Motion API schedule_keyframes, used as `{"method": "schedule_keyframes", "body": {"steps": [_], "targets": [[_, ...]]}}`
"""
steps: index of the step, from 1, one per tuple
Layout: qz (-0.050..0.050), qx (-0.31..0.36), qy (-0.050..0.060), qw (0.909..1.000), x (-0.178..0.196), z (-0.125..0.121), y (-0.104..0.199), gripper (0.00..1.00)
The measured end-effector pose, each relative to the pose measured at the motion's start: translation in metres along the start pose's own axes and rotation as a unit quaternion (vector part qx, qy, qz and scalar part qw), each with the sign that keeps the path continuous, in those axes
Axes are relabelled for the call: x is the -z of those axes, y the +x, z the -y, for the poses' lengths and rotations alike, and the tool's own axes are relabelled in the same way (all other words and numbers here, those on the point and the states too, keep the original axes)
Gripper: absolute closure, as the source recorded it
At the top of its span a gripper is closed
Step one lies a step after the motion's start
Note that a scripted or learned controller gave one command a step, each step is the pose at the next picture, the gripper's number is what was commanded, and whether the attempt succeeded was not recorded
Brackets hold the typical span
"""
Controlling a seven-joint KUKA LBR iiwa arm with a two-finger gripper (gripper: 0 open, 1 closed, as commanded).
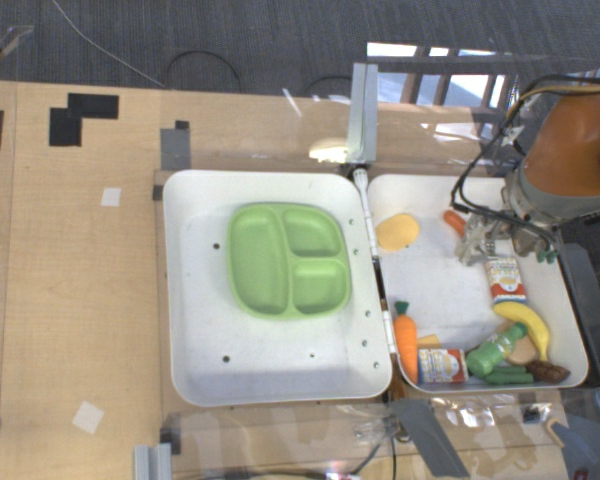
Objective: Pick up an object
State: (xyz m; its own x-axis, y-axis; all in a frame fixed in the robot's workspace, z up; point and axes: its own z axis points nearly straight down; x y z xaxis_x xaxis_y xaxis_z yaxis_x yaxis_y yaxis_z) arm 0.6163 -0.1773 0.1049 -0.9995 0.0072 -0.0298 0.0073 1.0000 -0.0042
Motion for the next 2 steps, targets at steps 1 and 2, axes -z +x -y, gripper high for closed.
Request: {"method": "schedule_keyframes", "body": {"steps": [1, 2], "targets": [[-0.001, 0.0, 0.0, 1.0, -0.001, 0.0, 0.0, 0.0], [-0.009, -0.106, -0.001, 0.9943, -0.017, -0.026, -0.016, 0.0]]}}
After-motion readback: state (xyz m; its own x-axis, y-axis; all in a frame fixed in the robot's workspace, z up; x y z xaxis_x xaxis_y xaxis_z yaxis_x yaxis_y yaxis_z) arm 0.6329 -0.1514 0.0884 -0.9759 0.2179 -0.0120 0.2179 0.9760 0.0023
